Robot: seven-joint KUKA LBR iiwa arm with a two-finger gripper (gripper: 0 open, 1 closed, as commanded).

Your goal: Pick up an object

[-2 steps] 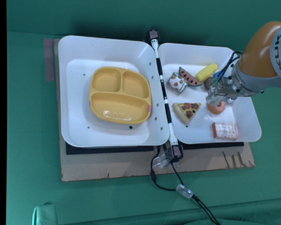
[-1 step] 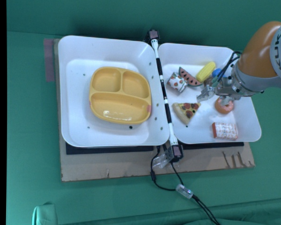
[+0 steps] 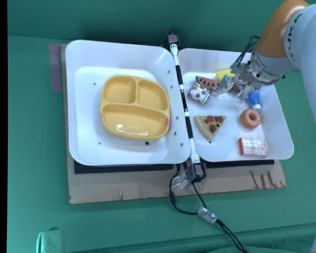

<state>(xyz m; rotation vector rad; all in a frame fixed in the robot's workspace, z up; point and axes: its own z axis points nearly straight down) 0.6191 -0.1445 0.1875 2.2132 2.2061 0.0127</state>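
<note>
Beside one yellow tray (image 3: pixel 135 107), six toy foods (image 3: pixel 209 125).

I count two bins (image 3: pixel 76 88), one tray (image 3: pixel 134 107), one pizza slice (image 3: pixel 209 125), one donut (image 3: pixel 250 118), one watermelon slice (image 3: pixel 206 81), one wafer (image 3: pixel 252 147).

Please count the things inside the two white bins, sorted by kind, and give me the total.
Divided yellow tray: 1
Pizza slice: 1
Watermelon slice: 1
Donut: 1
Red and white wafer block: 1
Small patterned carton: 1
Yellow item, partly hidden: 1
Blue and white piece: 1
Total: 8
</note>
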